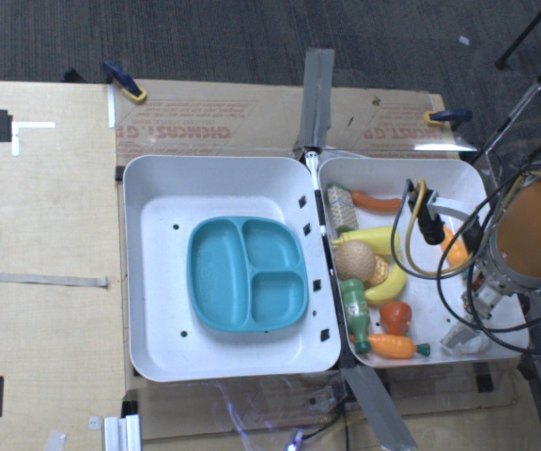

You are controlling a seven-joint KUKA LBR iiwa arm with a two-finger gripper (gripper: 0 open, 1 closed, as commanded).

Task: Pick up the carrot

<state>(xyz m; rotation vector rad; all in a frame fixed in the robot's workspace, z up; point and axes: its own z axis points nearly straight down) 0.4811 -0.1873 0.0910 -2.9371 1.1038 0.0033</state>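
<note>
The carrot (391, 347) is orange with a green stub at its right end. It lies flat along the near wall of the right bin (458, 172). The arm's orange band (532, 228) hangs over the bin's right edge, with black cables looping in front of it. My gripper (465, 334) reaches down into the bin's near right corner, a short way right of the carrot's green end and apart from it. I see nothing held in it.
Left of the carrot stands a green bottle (354, 308), with a red tomato (395, 316) just behind it. A banana (386, 242), a brown round fruit (355, 261), a corn cob (342, 209) and a red-orange pepper (376, 202) lie farther back. The left bin holds a blue divided plate (249, 273).
</note>
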